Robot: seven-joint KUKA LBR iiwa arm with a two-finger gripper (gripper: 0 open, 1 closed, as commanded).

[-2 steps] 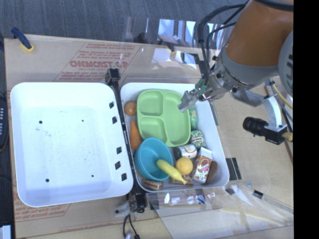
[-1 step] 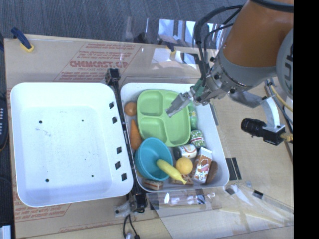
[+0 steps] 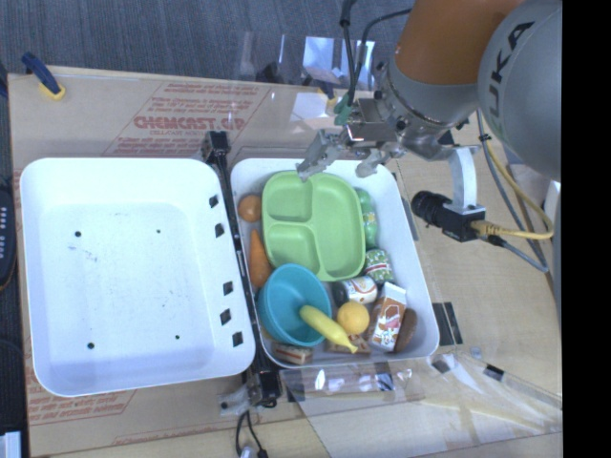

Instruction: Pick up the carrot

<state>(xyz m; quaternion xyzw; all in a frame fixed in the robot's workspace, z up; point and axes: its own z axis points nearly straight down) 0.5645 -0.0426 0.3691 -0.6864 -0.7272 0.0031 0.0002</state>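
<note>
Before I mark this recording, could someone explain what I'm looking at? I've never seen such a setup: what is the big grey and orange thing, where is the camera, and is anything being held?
The grey and orange thing is a robot arm reaching in from the right. At its end is a two-finger gripper, its fingers spread apart and nothing between them. It hovers at the far edge of the right bin.

The single camera is fixed above the bench, looking down at a slant on two shallow white bins side by side.

The right bin is crowded with toy food and dishes: a green divided plate, a blue bowl, a yellow banana. The carrot, which the arm should pick up, is the orange piece wedged along the bin's left wall, beside the plate. It lies untouched.

The left bin sits alongside.
</note>
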